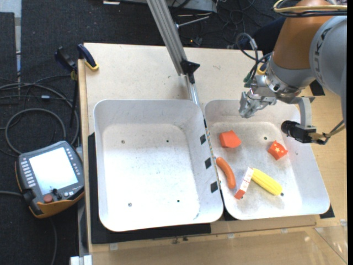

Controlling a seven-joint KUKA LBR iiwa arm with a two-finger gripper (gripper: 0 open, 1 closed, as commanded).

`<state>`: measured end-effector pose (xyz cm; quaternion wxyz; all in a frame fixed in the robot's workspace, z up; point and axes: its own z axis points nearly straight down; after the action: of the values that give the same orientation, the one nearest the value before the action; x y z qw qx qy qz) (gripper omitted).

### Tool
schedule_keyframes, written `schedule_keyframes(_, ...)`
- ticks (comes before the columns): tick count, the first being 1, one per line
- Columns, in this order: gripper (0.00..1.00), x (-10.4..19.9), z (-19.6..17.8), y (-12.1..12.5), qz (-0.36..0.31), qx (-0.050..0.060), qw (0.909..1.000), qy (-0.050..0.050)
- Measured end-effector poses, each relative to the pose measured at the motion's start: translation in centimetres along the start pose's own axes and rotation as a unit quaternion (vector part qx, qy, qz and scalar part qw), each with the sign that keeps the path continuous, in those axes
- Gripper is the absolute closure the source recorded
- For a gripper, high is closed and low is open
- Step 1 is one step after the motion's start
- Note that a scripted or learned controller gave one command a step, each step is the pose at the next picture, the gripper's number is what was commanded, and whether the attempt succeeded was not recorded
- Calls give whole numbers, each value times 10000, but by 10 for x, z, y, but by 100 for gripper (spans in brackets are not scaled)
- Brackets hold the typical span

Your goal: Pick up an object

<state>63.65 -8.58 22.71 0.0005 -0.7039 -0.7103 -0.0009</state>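
My gripper (249,109) hangs over the far edge of the right bin (314,195), its fingers close together with nothing between them. Below and left of it an orange block (230,139) lies in that bin. A small red block (277,150) sits to the right, under the arm. An orange sausage-shaped piece (225,171) lies by the bin's left wall. A yellow corn cob (267,181) and a white-and-red stick (244,183) rest near the bin's front.
The left bin (105,126) stands beside the right one. A slanted metal pole (168,29) runs down to the gap between the bins. A teach pendant (49,176) and cables lie on the floor at left.
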Motion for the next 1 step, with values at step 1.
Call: schedule_keyframes(1, 100, 55, 9, 1, 1, 9, 10000, 1)
